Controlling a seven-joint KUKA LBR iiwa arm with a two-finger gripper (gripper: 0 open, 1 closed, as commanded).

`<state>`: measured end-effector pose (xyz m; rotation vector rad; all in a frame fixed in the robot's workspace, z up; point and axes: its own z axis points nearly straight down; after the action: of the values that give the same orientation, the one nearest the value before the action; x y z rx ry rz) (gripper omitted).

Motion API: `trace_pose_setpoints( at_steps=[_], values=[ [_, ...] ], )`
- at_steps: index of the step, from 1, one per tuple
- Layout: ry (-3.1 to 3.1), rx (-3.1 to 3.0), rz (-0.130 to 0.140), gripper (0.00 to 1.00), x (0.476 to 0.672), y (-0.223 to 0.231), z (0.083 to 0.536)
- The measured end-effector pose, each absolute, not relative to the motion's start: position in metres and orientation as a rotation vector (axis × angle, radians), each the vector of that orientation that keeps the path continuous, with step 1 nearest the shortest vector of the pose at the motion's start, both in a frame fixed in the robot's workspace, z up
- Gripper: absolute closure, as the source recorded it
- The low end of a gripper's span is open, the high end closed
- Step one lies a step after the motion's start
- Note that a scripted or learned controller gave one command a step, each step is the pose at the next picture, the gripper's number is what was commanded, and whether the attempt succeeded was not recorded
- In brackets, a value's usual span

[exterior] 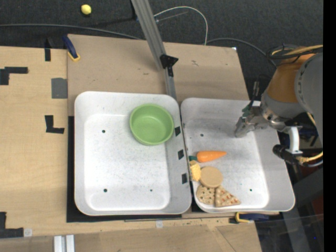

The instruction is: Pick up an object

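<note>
The pincer (245, 126) hangs over the upper right of the right bin (273, 196), and I cannot tell whether it is wide or narrow; nothing shows between its tips. At about seven o'clock from it lies a carrot (211, 155), and below that a round cracker (211, 176), a waffle piece (205, 195) and a wedge-shaped piece (226, 198) sit clustered at the bin's lower left. At nine o'clock, a green bowl (151, 124) rests in the upper right part of the left bin (89, 193).

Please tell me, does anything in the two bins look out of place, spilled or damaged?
Nothing looks spilled or damaged. The green bowl stands upright in the left bin. The carrot, the round cracker and the other food pieces lie crowded against the near-left corner of the right bin, which is slightly odd but harmless.
</note>
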<state>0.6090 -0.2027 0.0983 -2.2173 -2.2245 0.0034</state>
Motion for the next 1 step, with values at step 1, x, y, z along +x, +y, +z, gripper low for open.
trace_pose_setpoints(
  at_steps=[1],
  values=[
    [-2.225, -2.223, -0.003, 1.00, 0.6080, -0.2050, 0.1614]
  ],
)
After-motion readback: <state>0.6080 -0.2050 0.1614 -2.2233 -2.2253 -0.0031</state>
